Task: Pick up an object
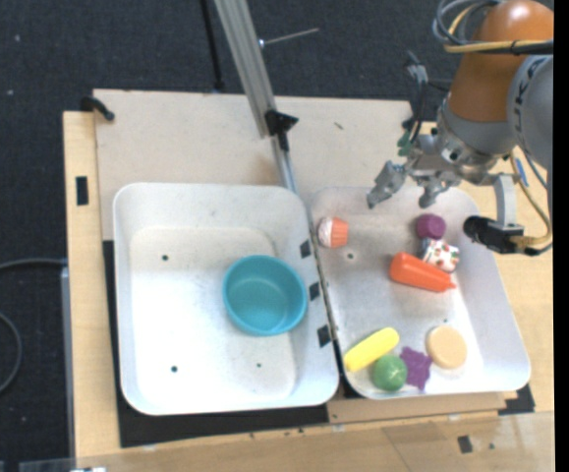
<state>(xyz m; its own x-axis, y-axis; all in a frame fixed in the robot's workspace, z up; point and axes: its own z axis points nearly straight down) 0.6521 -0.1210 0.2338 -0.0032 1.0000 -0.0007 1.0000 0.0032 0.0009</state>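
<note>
- Objects for picking lie in the right bin: an orange carrot-like piece near the middle, a purple ball and a red-and-white piece just beside it.
- Near the front rim sit a yellow piece, a green ball, a purple shape and a tan disc.
- An orange-and-white piece rests by the left wall.
- The left bin holds a blue bowl.
- The arm reaches in from the right, wrist bent down over the right bin's far edge.
- The gripper hangs with fingers spread apart, nothing between them.
</note>
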